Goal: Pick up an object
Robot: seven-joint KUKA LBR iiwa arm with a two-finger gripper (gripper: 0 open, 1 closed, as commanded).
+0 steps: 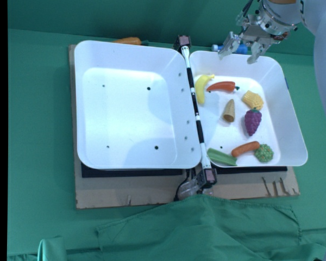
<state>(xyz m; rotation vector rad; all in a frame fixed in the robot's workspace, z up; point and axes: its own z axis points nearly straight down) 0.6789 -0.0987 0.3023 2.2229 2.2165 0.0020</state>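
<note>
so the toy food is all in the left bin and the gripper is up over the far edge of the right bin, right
Not quite. The camera view shows the toy food, such as the banana, purple grapes and broccoli, lying in the right bin, not the left bin. The rest holds: the gripper is over the right bin's far edge.
</note>
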